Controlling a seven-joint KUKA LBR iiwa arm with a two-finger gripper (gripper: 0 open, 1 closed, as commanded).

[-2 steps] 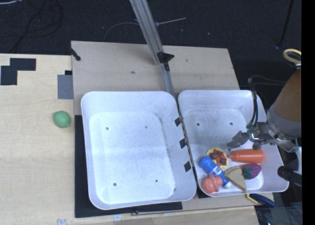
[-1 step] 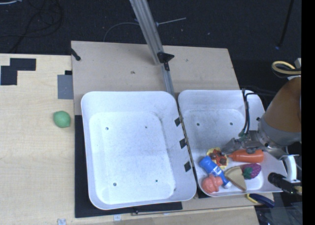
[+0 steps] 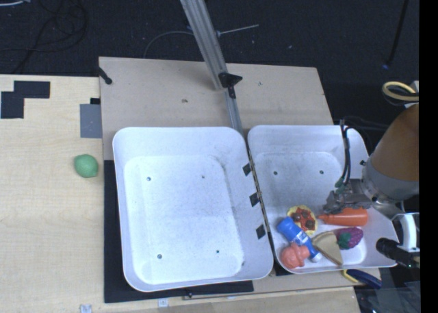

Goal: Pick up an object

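Right bin (image 3: 294,144), near-right corner: a small heap of toy food. Orange carrot (image 3: 345,218) lies flat, long axis running along the near rim, tip toward the bin's middle. Just beside it toward the near rim sits a purple bunch of grapes (image 3: 351,238). A blue bottle-like piece (image 3: 295,232) lies slantwise, touching a yellow-and-red item (image 3: 302,218) and a pink lumpy piece (image 3: 294,256). A tan wedge (image 3: 328,247) rests against the near rim.

Left bin (image 3: 178,140) holds nothing to pick. A green ball (image 3: 86,166) sits on the tabletop (image 3: 41,222), well apart from both bins, near its left edge.

Handling, judged: all look like light, hollow, stiff plastic with smooth skin, so slippery. The carrot seems the likeliest target; take it across the narrow width at mid-length, not by the tapered tip. Crowding by the grapes may foul one side.

Arm comes in over the right bin's right rim, wrist low, orange band above. Pincer (image 3: 341,198) sits at the carrot's far side, touching or just above it. Whether it is apart or together, cannot tell; nothing is visibly gripped.
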